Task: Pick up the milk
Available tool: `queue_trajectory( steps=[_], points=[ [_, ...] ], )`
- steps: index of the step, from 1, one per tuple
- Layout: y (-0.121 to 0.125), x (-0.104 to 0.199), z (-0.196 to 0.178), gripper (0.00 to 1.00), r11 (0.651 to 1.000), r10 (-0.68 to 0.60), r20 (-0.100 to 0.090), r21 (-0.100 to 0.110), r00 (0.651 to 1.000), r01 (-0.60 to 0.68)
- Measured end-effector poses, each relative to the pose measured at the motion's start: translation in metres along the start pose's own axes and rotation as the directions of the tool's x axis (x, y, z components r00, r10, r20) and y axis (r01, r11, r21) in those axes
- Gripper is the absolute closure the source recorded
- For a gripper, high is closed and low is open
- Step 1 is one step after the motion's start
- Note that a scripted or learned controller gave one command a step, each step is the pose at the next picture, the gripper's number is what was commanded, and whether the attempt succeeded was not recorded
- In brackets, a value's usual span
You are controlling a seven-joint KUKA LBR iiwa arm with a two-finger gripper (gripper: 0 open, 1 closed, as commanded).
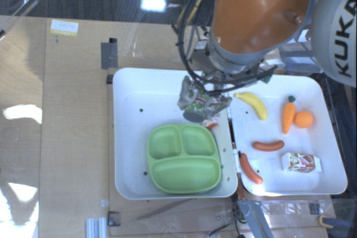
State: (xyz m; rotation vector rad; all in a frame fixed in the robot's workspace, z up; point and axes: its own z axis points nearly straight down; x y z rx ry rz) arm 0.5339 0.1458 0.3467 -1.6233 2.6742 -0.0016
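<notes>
The milk (301,163) is a small white carton with red print. It lies on its side near the front right of the right bin (329,175). My gripper (199,102) hangs over the back of the left bin (128,120), just behind the green plate and well to the left of the milk. The big orange band of the arm (259,3) hides the wrist above it. A small patch of green and red shows at the gripper, and I cannot make out what it is.
A green divided plate (184,158) fills the front of the left bin, with a small red thing (211,125) at its back rim. The right bin also holds a banana (252,103), a carrot (288,114), an orange (304,119) and two sausages (268,145) (250,168).
</notes>
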Motion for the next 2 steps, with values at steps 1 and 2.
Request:
queue_trajectory(
  steps=[1, 2],
  points=[
    [0.017, -0.054, 0.045, 1.00, 0.968, 0.251, -0.002, -0.002, 0.968, -0.251],
    [-0.020, -0.078, -0.027, 1.00, 0.873, 0.488, 0.002, 0.000, 0.873, -0.488]
  ],
)
